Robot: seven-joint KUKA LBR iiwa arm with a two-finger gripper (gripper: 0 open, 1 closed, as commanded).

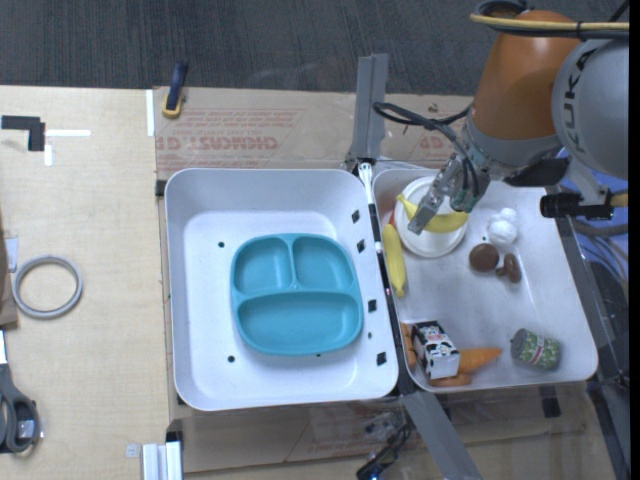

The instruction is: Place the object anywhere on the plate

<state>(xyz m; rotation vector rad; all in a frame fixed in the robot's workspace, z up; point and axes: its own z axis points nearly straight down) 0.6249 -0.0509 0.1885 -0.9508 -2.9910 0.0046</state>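
Two white bins: left of the tool (447, 200), one (190, 298) holds one teal plate (296, 295); beneath it, the other (560, 308) holds a banana (395, 260), carrot (478, 359), and bowl (425, 240); its grip state is unclear.

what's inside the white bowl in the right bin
A yellow object lies in the white bowl. The claw hangs over it, covering the rest of the bowl's inside.

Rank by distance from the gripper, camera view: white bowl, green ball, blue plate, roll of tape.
From the gripper:
1. white bowl, directly beneath it, right bin.
2. green ball, right bin's near corner.
3. blue plate, left bin.
4. roll of tape, bench, far left.
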